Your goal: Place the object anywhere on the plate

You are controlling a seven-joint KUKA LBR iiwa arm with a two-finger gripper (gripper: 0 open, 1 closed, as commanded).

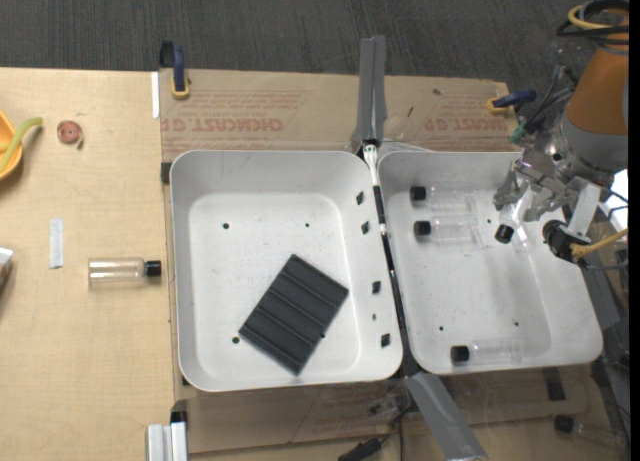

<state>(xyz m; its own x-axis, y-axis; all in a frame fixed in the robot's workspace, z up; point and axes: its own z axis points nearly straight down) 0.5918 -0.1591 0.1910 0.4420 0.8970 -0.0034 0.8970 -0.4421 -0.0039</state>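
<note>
We take the task's things to be three clear bottles with black caps, all lying on their sides in the right bin (560,319); their bodies are so transparent against the white floor that the caps are what we mainly see. The first bottle (445,196) lies near the bin's far left corner, cap toward the left wall; the second bottle (450,231) lies just beside it, nearer to us, cap the same way; the third bottle (490,353) lies along the near edge, well apart from the other two.

The plate (294,312), a dark grey ribbed slab, lies tilted on the floor of the left bin (200,249), toward its near edge.

The pincer (510,219) hangs over the far right part of the right bin, just beside the bottom end of the second bottle and near the first; the third bottle is well apart from it; the plate is across the divide in the other bin.

We cannot tell whether the pincer is apart or together, since glare and cables clutter its tip; a small dark round spot at the tip is too unclear to identify; the arm (600,99) is cut off by the picture's right edge.

A fourth bottle (122,269) lies on the bench (90,369), left of the left bin.
</note>
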